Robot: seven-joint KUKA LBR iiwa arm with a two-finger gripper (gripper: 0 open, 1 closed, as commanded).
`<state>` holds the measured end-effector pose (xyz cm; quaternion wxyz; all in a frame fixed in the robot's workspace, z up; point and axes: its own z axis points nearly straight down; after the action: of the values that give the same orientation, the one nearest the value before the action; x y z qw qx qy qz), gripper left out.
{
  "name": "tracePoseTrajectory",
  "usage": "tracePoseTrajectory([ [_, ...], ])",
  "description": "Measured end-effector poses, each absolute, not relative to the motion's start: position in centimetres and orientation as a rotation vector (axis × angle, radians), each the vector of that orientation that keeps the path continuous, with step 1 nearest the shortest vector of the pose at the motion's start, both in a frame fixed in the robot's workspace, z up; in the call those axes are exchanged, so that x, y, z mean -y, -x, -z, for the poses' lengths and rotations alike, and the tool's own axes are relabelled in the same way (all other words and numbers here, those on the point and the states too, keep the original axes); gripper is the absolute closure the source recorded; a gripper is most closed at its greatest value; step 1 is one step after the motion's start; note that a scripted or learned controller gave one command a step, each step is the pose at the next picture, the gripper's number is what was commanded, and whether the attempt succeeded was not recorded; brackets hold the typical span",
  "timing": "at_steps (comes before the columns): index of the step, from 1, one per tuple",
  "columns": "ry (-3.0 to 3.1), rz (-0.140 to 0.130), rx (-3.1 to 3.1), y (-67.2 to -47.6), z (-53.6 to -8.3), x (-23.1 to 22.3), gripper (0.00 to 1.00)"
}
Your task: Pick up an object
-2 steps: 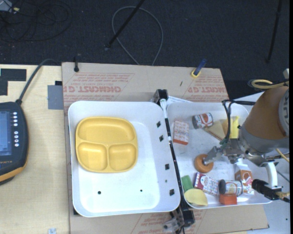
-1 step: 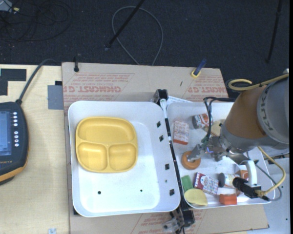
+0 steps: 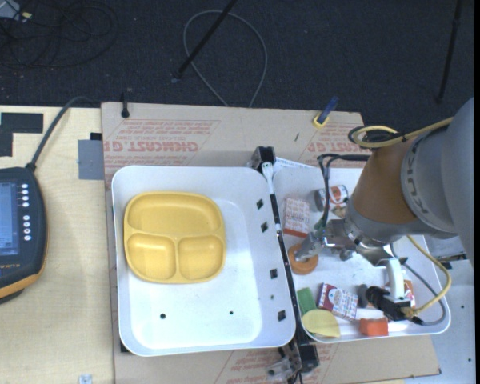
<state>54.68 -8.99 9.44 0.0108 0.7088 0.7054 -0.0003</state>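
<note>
Arm (image 3: 416, 186) over right bin (image 3: 442, 314) | tool (image 3: 306, 250) low, above orange disc (image 3: 303, 264)

Dark carpet (image 3: 104, 46) strewn with cables (image 3: 224, 38) lies beyond a pale wooden bench (image 3: 56, 326) topped with cardboard (image 3: 192, 138).

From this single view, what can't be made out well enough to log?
- Gripper: blurred against an orange piece; finger state unreadable, as is any grasp.
- Right bin: the arm covers its upper right part.
- Red-and-white packet: print too small to read.
- Teach pendant: cut off by the left edge.
</note>
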Motion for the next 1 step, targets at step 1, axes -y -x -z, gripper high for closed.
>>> tracePoseTrajectory([
  [1,-2.216,-0.011,-2.225,-60.1,-9.29,12.17,0.0],
])
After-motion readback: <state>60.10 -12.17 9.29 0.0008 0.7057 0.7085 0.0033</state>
